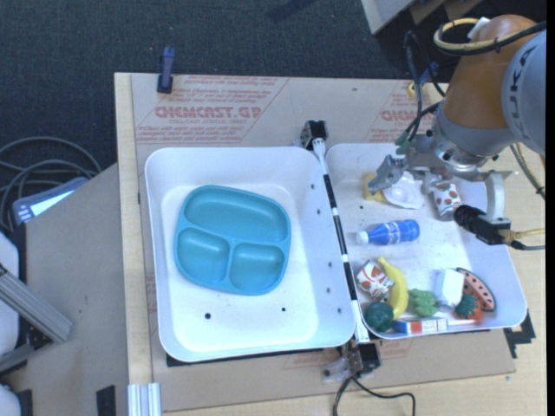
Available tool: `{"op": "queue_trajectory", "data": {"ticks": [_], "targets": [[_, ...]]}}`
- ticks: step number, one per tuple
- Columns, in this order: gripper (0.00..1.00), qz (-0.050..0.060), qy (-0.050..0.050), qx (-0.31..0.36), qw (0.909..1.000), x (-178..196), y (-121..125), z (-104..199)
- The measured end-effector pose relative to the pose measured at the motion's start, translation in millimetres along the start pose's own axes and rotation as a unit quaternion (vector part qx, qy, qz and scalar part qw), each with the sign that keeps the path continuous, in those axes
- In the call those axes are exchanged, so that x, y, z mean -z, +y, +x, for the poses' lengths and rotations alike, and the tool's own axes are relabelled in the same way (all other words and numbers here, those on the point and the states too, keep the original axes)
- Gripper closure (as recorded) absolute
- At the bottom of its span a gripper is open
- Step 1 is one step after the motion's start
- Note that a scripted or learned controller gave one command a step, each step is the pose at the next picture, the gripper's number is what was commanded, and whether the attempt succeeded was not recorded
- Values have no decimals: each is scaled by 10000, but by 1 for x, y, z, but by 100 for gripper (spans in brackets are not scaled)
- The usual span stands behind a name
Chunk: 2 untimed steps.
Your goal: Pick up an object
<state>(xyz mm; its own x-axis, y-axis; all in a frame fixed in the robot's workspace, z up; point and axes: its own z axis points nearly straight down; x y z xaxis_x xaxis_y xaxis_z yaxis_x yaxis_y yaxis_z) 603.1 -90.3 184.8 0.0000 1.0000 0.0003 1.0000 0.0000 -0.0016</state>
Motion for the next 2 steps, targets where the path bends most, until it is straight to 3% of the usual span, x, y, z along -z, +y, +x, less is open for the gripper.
{"op": "queue_trajectory", "data": {"ticks": [1, 2], "targets": [[0, -22, -9, 6, 10000, -99, 64, -3], [0, -18, -9, 6, 10000, -100, 64, -6]]}}
